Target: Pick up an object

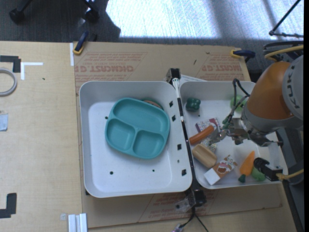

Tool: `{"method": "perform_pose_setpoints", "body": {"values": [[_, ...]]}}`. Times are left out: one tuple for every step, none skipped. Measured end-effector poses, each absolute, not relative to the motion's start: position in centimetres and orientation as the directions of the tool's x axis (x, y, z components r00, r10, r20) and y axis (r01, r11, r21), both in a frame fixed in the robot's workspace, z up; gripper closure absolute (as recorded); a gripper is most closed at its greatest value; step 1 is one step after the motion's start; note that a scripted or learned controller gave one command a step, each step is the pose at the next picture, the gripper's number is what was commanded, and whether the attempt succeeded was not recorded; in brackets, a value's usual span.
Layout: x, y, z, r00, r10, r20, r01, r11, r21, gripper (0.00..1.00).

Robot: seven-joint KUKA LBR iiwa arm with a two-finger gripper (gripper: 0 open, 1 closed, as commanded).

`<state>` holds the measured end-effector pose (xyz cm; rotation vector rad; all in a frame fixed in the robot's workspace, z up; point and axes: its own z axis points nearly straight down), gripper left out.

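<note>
Right bin crowded (toys clustered); left bin open around teal plate.

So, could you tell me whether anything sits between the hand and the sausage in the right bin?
Nothing visible does. The hand hangs low over the right bin, just right of the sausage, with only white bin floor showing in between. The bread lies just below, and the carrot is off to the right.

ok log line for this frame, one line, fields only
arm: over right bin | gripper: beside hot dog, grasp unconfirmed | left bin: teal plate | task: pending
</note>
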<state>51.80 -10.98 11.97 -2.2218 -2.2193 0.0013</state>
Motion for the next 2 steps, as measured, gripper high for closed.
{"method": "perform_pose_setpoints", "body": {"values": [[56.3, -9.4, 9.2, 0.0, 1.0, 0.0, 1.0, 0.0, -0.001, 0.0], [60.7, -9.7, 9.3, -0.003, 1.0, -0.001, 1.0, 0.003, 0.001, 0.0]]}}
